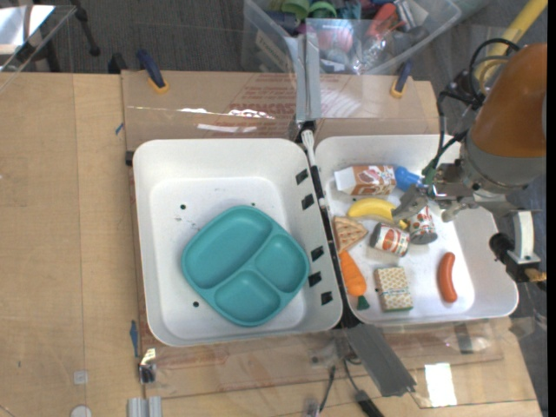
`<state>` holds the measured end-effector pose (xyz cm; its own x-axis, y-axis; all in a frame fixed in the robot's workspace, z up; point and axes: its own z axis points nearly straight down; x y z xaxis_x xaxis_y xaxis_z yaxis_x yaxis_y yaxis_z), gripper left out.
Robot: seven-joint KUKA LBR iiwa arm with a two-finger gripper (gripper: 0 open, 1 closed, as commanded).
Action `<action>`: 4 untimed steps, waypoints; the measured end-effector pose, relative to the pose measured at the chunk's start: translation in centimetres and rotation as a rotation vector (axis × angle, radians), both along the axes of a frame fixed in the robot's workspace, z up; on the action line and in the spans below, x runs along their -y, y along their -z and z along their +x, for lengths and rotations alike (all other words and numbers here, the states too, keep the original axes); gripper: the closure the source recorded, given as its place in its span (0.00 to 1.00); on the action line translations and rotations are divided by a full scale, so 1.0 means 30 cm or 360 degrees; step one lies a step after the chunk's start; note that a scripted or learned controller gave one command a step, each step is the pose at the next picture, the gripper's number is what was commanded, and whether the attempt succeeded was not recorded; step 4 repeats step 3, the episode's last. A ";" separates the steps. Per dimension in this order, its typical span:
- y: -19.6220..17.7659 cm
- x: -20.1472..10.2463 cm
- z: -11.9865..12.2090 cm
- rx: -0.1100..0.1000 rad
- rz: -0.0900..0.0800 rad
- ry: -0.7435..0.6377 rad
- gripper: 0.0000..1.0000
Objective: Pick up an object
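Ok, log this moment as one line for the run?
hand: over right bin, above can | nothing seen held | banana beside | left bin: teal tray

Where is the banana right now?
The banana lies in the right bin, toward its far left part. It sits just below the milk carton and above the pizza slice, with the hand close on its right.

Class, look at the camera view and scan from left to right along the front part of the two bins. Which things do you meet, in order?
Teal divided plate → toy carrot → toy cracker → toy sausage.
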<state>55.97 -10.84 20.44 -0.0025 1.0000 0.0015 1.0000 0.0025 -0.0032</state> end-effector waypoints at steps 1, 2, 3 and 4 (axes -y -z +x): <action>0.378 0.232 0.120 0.0026 -0.0009 -0.0099 0.00; 0.341 0.240 0.123 0.0032 -0.0012 -0.0092 1.00; 0.075 0.015 0.197 0.0006 -0.0002 0.0065 1.00; 0.075 0.015 0.197 0.0006 -0.0002 0.0065 1.00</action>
